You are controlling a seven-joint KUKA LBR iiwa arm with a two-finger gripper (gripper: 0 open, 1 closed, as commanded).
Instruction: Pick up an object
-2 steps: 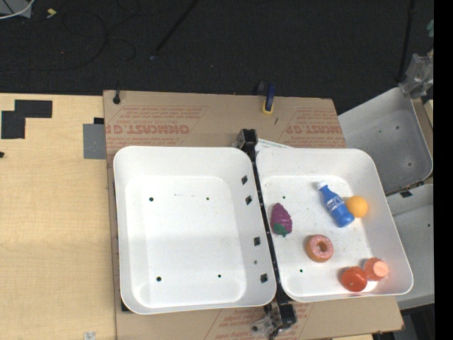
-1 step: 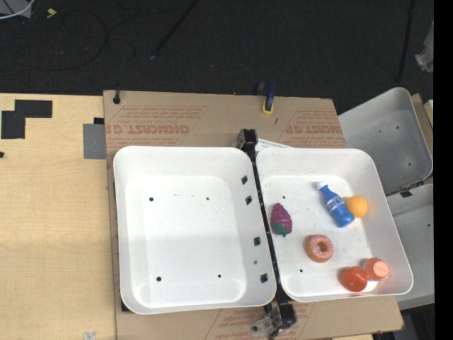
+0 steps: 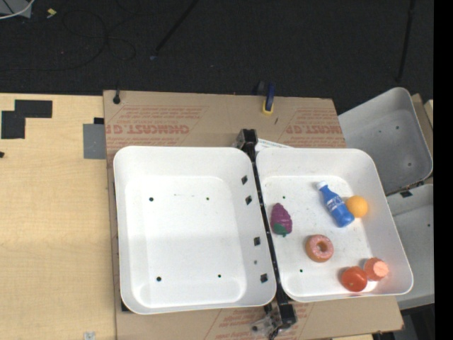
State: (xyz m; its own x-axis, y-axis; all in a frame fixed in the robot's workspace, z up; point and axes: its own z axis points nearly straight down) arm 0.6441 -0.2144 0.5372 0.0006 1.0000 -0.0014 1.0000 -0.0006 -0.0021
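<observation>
White bins lie side by side; the right bin (image 3: 311, 156) holds a blue bottle (image 3: 335, 205) touching an orange ball (image 3: 358, 206), a purple toy (image 3: 281, 219) at centre frame, a doughnut (image 3: 319, 248) and two red-orange pieces (image 3: 364, 275) at lower right.

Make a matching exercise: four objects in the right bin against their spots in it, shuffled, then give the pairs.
Objects:
1. blue bottle
2. purple grapes
3. donut
4. red pepper

Places:
A. by the divider, on the bin's left side
B. front right corner
C. touching the orange ball
D. middle of the bin, toward the front

Pairs: 1-C, 2-A, 3-D, 4-B
</observation>
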